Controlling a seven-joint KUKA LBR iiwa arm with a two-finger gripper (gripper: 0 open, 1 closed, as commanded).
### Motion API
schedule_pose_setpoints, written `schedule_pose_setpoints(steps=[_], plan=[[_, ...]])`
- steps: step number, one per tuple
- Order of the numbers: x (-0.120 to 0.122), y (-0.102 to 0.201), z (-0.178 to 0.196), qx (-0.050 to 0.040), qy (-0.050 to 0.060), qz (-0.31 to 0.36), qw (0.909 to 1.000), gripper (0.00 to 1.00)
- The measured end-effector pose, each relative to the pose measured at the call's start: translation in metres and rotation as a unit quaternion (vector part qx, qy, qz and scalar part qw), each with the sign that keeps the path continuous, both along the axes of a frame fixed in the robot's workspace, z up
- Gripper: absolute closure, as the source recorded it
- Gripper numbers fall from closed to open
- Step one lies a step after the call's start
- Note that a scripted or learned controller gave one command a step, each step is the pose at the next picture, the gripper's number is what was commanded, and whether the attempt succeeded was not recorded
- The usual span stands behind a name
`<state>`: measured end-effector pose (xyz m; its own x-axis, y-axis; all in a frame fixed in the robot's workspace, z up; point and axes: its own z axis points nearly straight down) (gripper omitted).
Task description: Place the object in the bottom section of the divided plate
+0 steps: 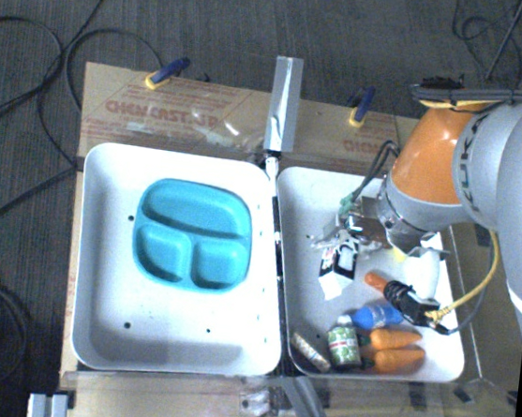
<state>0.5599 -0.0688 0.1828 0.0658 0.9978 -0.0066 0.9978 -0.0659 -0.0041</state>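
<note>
near edge of the right bin (454, 366): a cluster of loose objects lies along the front wall, among them a small can (344, 346) with a green label, two orange carrot-shaped pieces (397, 350) side by side, a blue bottle (377, 317) just behind them, and a slim dark stick (309, 351) at the front left corner. left bin (96, 324): a blue divided plate (194, 233) rests a little behind its centre, one wide section toward the far edge and two smaller sections toward the near edge; all three sections are bare. middle of the right bin: the gripper (343, 246) hangs low over the floor near the left wall, above a small black and white item that cannot be identified. whether the fingers are open or closed cannot be told, nor whether anything sits between them. far right: the arm's orange band (428, 157) and grey body overhang the bin's far right corner. judged progress: nothing has reached the plate; picking, carrying across and setting down in the near section all remain.
</note>
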Motion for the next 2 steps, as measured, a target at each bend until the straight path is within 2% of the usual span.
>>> schedule_pose_setpoints(steps=[1, 2], plan=[[0.0363, 0.1001, -0.0004, 0.0028, 0.0, 0.127, 0.992, 1.0], [0.0365, 0.1, -0.0001, 0.0026, 0.0, 0.126, 0.992, 0.0]])
